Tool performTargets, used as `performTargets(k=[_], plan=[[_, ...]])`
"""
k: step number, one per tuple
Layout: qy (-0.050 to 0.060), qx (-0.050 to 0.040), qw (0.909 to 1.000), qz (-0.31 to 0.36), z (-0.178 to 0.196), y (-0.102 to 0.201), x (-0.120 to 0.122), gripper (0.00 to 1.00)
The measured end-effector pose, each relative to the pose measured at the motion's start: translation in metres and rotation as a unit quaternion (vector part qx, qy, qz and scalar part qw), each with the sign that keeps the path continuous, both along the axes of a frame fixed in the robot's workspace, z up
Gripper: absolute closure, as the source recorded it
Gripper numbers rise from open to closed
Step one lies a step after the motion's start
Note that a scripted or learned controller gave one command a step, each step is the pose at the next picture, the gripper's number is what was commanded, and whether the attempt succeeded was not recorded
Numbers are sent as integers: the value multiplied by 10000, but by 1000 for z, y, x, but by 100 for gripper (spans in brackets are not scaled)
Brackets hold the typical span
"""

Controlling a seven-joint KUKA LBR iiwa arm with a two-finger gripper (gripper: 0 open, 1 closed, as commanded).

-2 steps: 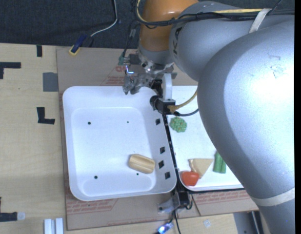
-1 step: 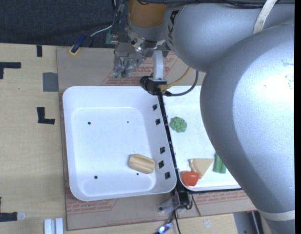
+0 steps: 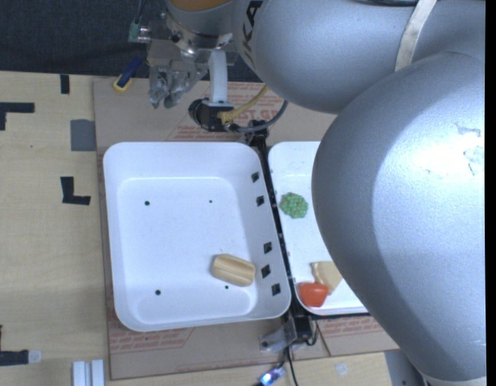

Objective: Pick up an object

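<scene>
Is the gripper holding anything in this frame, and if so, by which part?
Nothing is held. The gripper hangs above the bench beyond the left bin; the bread roll lies in that bin.

Left bin [image 3: 127, 240] open; arm [image 3: 408, 175] covers right bin [image 3: 300, 159].

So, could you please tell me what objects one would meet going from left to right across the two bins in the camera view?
Tan bread roll in the left bin → green broccoli-like piece in the right bin → red piece → tan wedge, partly hidden under the arm.
</scene>
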State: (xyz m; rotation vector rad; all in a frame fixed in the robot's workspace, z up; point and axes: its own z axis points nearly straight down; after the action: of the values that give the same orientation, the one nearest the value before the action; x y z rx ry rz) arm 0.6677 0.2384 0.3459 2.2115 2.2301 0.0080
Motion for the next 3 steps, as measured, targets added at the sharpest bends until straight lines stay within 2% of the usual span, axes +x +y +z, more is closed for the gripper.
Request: performTargets(k=[1,2,3], plan=[[43,-40,10000,-74,-39,-82,1,100],[42,-19,10000,-7,-80,-1,-1,100],[-50,9,10000,-26,60,-5,1,100]])
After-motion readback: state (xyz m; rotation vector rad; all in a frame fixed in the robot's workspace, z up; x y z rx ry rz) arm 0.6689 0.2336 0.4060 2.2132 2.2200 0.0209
